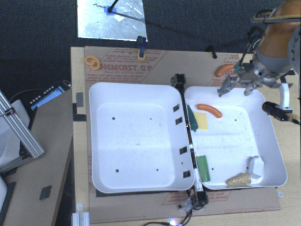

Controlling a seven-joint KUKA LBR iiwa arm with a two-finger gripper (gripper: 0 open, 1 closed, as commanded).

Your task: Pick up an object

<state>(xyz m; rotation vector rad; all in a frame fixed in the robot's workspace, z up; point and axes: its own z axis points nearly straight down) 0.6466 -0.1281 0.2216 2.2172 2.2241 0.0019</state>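
A brown cardboard sheet (122, 66) covers the bench and carries two shallow white plastic bins side by side. The left bin (136, 135) has a bare floor with a few dark dots. The right bin (237, 142) holds the loose items. The grey robot arm with its orange band (277, 32) leans in from the upper right, wrist bent downward over the right bin's far rim. Its two-finger gripper (239, 84) hangs just above that rim with the fingers spread apart and nothing between them.

Inside the right bin, an orange sausage-shaped toy (209, 110) lies near the far left part, close below the gripper. Just beside it sits a flat yellow square piece (201, 121). A green rectangular block (203, 167) rests along the near left wall. A tan lumpy object (238, 179) lies at the near edge, beside a small white piece (254, 166). A second orange sausage shape (224, 70) lies on the cardboard beyond the bin.
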